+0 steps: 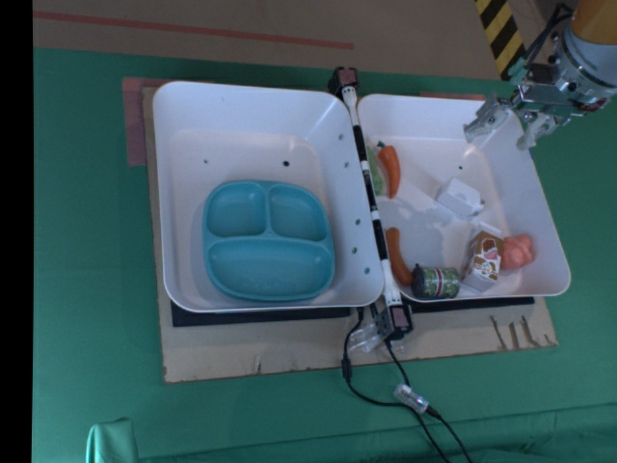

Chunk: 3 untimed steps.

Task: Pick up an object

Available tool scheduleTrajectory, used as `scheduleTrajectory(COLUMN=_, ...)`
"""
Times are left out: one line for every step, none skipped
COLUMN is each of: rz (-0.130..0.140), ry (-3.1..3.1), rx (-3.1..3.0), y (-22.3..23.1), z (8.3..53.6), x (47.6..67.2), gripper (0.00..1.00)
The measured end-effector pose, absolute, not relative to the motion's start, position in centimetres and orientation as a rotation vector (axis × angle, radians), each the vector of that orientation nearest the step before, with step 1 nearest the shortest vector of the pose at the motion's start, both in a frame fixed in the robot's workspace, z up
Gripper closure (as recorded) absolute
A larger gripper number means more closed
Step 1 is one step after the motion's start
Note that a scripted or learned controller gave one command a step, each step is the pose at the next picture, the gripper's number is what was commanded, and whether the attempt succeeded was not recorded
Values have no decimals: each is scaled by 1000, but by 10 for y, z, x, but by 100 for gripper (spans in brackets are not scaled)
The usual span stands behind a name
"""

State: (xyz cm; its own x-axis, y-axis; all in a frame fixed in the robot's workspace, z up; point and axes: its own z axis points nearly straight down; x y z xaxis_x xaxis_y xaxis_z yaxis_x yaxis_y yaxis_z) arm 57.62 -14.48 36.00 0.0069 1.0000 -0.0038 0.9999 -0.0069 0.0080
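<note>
Gripper (508,125) hangs over the right bin's (540,210) far right corner, fingers spread, nothing b/w them. Closest pick imo: small white box (460,198) mid-bin, lying toward the near-left of the gripper.

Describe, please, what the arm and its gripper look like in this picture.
The arm enters at the upper right: a rounded body with an orange band above a pale grey wrist ring. Dark cables run along its left side down to the gripper. The gripper is bare silvery metal, a blocky base with two slim angular fingers, with a touch of teal near its mount.
</note>
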Motion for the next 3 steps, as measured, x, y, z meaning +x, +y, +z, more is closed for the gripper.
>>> scheduleTrajectory(rz=3, ry=2207, rx=2221, y=-133, z=279, x=619, gripper=0)
scheduleTrajectory(rz=7, ry=2206, rx=2218, y=-156, z=299, x=702, gripper=0)
scheduleTrajectory(rz=1, ry=2204, rx=2223, y=-185, z=280, x=701, gripper=0)
